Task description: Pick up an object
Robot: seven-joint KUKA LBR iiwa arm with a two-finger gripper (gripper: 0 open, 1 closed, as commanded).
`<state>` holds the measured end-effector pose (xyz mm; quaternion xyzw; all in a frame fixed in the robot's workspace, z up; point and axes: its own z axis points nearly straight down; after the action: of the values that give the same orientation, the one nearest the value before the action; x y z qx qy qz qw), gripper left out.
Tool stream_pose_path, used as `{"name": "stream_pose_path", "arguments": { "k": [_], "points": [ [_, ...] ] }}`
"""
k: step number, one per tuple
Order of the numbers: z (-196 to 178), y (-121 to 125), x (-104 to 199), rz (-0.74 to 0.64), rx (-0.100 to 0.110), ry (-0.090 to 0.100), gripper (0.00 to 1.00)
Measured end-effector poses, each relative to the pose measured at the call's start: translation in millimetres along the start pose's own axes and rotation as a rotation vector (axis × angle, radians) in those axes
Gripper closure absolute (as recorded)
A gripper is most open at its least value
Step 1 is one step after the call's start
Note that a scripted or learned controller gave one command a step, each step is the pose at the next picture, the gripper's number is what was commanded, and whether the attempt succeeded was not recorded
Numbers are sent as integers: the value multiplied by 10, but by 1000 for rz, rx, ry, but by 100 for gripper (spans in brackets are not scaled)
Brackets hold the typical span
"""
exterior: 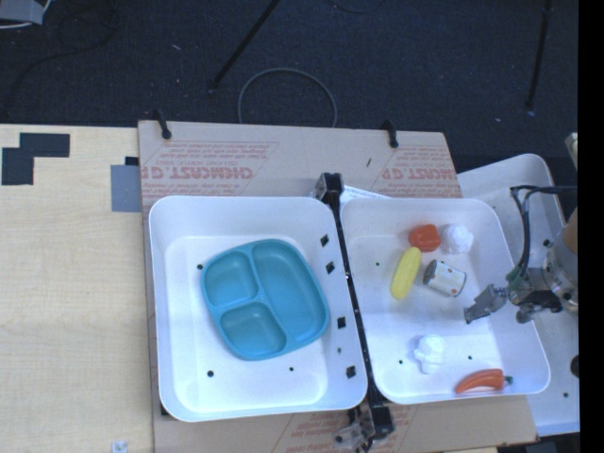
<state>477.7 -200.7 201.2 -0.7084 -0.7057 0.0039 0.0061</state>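
At right edge of right white bin [514,253], tool [505,305] hangs over bin's right wall, nothing between its parts that I can make out; how far open, cannot tell. Nearest pickable things lie left of it: small grey-white cylinder [444,277], just left and slightly up, long axis roughly left-right; orange-red curved sausage-like piece [480,381] below and a bit left, lying along bottom wall. Farther left: yellow banana-shaped toy [406,273], axis near vertical, slightly tilted; small white lump [429,350]. Left white bin [179,253] holds teal divided plate [264,297], well apart. My guess: cylinder is likeliest target, needing a short move left.
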Motion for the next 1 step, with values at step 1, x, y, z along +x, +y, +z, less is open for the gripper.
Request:
{"name": "stream_pose_path", "arguments": {
  "k": [1],
  "points": [
    [-61,29,-1,-3,-13,-4,0]
  ]
}}
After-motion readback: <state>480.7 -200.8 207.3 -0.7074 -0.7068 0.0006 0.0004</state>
